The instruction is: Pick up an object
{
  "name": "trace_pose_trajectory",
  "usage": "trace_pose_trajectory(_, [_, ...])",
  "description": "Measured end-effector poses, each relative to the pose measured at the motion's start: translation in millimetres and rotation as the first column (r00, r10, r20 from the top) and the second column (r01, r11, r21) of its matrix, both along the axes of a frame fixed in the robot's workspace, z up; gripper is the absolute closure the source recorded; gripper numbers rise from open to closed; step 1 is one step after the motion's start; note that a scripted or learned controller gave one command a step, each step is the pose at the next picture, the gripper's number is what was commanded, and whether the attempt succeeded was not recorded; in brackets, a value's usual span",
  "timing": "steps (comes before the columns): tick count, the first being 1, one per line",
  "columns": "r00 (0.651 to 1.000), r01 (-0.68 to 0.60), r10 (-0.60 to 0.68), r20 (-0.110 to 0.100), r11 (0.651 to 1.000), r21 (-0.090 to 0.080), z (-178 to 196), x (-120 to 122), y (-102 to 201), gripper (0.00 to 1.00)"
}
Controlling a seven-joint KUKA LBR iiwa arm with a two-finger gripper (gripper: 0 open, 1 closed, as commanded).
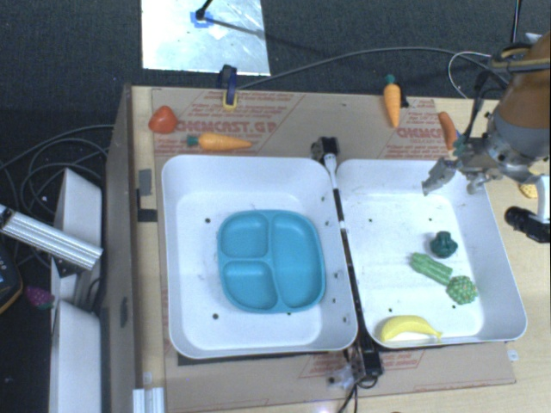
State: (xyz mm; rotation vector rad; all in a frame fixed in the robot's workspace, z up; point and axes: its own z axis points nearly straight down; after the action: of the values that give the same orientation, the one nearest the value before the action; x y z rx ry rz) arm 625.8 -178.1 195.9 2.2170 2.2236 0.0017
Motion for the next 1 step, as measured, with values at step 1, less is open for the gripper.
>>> trace_pose_trajectory(1, [1.0, 0.002, -0.002, 0.0, 1.0, -0.001, -111.5, -41.3, -14.6, 0.0])
